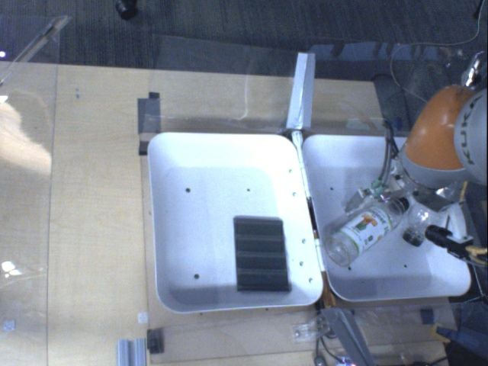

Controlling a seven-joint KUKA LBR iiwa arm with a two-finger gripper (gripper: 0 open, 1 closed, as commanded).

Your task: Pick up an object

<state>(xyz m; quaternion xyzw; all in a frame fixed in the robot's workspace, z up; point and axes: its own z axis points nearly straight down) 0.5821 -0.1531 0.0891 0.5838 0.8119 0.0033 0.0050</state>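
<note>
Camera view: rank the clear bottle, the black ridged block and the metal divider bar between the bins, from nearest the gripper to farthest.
From the gripper:
1. Clear bottle, lying tilted in the right bin, right beside it.
2. Metal divider bar, sticking out beyond the bins' far edge.
3. Black ridged block, in the left bin, near side.

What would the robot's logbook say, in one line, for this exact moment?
arm: over right bin | gripper: at bottle, grasp unclear | bottle: lying tilted in right bin | black ribbed block: left bin, untouched
</note>
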